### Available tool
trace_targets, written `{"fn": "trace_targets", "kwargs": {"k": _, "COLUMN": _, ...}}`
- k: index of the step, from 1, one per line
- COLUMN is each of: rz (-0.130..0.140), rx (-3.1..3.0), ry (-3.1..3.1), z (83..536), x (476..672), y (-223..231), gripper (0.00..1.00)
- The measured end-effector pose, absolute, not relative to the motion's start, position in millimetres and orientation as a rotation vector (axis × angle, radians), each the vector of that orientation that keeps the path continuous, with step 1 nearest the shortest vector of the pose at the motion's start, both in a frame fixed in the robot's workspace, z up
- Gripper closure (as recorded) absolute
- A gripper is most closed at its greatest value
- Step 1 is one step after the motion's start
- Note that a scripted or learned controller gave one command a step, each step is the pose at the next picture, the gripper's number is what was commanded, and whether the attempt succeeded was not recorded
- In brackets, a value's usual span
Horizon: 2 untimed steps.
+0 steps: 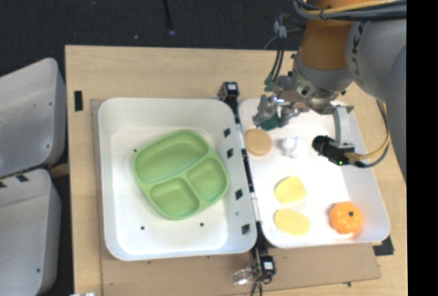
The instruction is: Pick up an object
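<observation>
- The gripper [274,112] hangs over the far left corner of the right bin [363,182]; whether it is spread or pinching cannot be told, and nothing is seen in its grasp.
- Just beside it, near the bin's left wall, lies a tan round disc [259,143], likely the nearest target.
- Loose items lie scattered for picking: a small white piece [291,146], two yellow pieces [289,189] [292,221], an orange pumpkin [345,217] at the near right corner.
- The left bin [116,219] holds a green divided tray [181,173].
- The arm [339,21] reaches in from the right, wrist pointing down.

No text, label, brand, number or sign can be read anywhere on the bench.
</observation>
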<state>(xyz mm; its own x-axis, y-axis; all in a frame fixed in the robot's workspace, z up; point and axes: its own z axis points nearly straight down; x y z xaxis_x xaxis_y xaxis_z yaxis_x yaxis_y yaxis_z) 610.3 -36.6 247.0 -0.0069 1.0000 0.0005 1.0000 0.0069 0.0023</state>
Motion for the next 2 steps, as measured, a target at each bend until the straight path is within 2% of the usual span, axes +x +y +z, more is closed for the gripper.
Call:
{"fn": "trace_targets", "kwargs": {"k": 1, "rz": 0.004, "rx": 2.213, "ry": 2.228, "z": 252, "x": 624.6, "y": 9, "gripper": 1.00}}
{"fn": "trace_targets", "kwargs": {"k": 2, "rz": 0.000, "rx": 2.215, "ry": 2.230, "z": 243, "x": 621.7, "y": 59, "gripper": 1.00}}
